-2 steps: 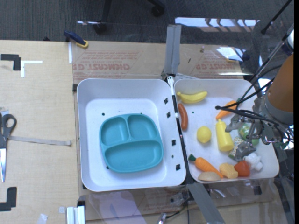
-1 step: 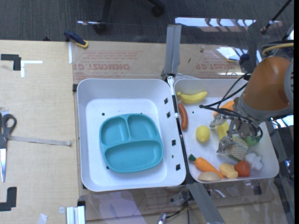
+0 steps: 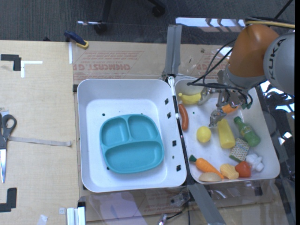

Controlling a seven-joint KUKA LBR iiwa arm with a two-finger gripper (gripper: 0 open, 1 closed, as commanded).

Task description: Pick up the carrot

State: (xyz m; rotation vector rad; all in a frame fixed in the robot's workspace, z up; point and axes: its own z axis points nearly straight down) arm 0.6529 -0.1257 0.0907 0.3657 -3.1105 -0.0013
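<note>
The carrot [image 3: 206, 165], orange with a green top, lies flat near the front left of the right bin [image 3: 268, 139]. It sits between a tan oval piece [image 3: 210, 176] and a yellow lemon [image 3: 203, 134]. My gripper [image 3: 227, 109] hangs low over the back middle of that bin, well behind the carrot and apart from it. A small orange piece [image 3: 228, 108] shows right at the gripper; whether it is held is unclear.
The right bin also holds a banana [image 3: 191, 98], a red sausage [image 3: 183, 117], a yellow bottle [image 3: 226, 134], a green bottle [image 3: 247, 132], a red tomato [image 3: 243, 168] and several other toys. In the left bin [image 3: 86, 125] lies a teal divided plate [image 3: 132, 143].
</note>
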